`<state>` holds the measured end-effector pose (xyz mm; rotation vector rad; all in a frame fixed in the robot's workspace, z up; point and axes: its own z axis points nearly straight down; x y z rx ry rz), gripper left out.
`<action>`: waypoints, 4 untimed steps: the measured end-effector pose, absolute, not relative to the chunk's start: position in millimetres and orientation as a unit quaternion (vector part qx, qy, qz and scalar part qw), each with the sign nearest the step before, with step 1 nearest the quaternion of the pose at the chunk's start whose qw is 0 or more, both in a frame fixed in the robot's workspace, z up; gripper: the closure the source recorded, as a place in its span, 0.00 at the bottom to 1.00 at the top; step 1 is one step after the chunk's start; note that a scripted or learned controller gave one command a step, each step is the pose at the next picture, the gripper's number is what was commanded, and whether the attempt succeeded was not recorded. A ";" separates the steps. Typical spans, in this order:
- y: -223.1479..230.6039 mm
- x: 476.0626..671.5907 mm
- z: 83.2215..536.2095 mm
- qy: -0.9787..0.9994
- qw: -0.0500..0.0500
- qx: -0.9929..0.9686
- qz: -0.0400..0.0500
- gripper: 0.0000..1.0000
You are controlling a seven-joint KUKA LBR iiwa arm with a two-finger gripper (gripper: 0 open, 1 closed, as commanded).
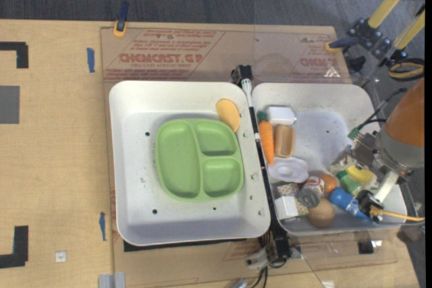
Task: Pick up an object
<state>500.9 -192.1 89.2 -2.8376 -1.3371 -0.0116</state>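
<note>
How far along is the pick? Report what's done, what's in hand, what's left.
Done: the gripper is low in the right bin, next to a green-and-yellow item. In hand: I cannot tell whether it grips anything. Left: the lift itself; the carrot, the blue item and the rest all lie in the bin.

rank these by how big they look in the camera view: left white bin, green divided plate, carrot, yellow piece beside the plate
1. left white bin
2. green divided plate
3. carrot and yellow piece: too alike to rank; carrot longer, yellow piece wider
</note>
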 end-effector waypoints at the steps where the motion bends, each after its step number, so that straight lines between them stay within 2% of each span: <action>1: -194.9 501.9 100.5 -0.424 -0.003 -0.906 -0.004 1.00; 2: -100.2 643.0 90.1 -0.299 0.000 -0.954 -0.006 1.00; 3: -19.5 557.3 188.7 -0.255 0.004 -0.967 -0.002 1.00; 4: 26.8 487.7 193.3 -0.271 0.003 -0.963 0.004 1.00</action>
